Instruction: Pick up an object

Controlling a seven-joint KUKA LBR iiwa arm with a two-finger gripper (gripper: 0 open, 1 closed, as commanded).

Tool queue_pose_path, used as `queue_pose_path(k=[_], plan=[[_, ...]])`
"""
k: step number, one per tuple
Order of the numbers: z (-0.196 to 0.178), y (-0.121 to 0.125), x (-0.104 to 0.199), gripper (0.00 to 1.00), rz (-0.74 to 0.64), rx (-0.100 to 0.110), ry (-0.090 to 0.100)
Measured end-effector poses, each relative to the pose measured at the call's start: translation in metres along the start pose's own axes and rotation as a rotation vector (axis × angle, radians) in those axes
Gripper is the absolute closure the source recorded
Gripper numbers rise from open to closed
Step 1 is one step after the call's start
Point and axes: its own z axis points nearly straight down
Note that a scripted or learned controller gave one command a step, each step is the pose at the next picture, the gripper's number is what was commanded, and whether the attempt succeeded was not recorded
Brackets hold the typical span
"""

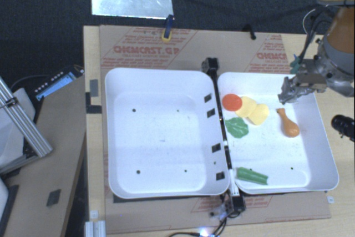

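A robotics lab: taped cardboard bench (pixel 183 44), aluminium framing (pixel 22 125), cables.

Red "CHEMCAST GP" print on brown board (pixel 145 48).

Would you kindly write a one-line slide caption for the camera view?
The pincer hovers over the right bin, above an orange drumstick-shaped toy, a red disc and green pieces.

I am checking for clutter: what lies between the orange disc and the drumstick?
In the camera view, two yellow pieces lie between the orange disc and the drumstick.
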Motion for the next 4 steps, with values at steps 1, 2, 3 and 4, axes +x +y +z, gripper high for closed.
queue_pose_path(k=[1,2,3,4], plan=[[0.031,-0.036,-0.003,1.00,-0.001,-0.001,0.000],[-0.166,-0.036,-0.029,1.00,-0.003,-0.025,-0.004],[-0.171,-0.036,-0.032,1.00,-0.002,-0.007,-0.001],[-0.185,-0.036,-0.026,1.00,-0.005,-0.007,-0.001]])
